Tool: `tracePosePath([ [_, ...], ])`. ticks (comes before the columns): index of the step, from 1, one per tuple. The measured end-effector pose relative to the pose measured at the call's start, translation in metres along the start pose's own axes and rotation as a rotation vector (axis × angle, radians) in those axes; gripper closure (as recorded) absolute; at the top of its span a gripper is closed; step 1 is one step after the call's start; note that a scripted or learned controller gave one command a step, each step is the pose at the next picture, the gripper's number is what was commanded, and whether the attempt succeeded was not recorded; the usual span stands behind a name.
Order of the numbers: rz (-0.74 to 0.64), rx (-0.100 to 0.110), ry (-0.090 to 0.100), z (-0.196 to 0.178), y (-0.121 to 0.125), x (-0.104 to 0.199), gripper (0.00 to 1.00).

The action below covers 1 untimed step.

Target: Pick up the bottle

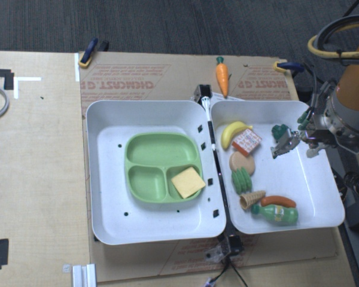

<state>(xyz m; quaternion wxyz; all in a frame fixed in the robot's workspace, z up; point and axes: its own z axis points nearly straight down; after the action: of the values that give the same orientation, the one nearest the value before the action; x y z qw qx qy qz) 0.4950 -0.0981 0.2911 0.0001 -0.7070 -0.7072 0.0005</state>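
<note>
The claw (286,141) hangs over the upper right part of the right bin (317,187), its two fingers spread apart with nothing between them. Just beside its tips lies a small dark green object (279,130). Further left in that bin sit a banana (232,133), a red and white box (247,141), a round tan piece (242,161), a green vegetable (242,179) and a cone (251,200). The bottle (277,213), green with a red cap, lies on its side near the bin's front edge, well apart from the claw. The left bin (107,178) holds a green tray (161,167) with a yellow slice (187,182). A toy carrot (221,76) rests on the surface. The pick looks not yet begun: approach, grasp and lift all remain.
</note>
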Motion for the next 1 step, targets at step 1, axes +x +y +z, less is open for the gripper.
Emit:
tracePosePath([
  [1, 0.001, 0.000, -0.001, -0.0093, 0.0005, -0.0003, 1.00],
])
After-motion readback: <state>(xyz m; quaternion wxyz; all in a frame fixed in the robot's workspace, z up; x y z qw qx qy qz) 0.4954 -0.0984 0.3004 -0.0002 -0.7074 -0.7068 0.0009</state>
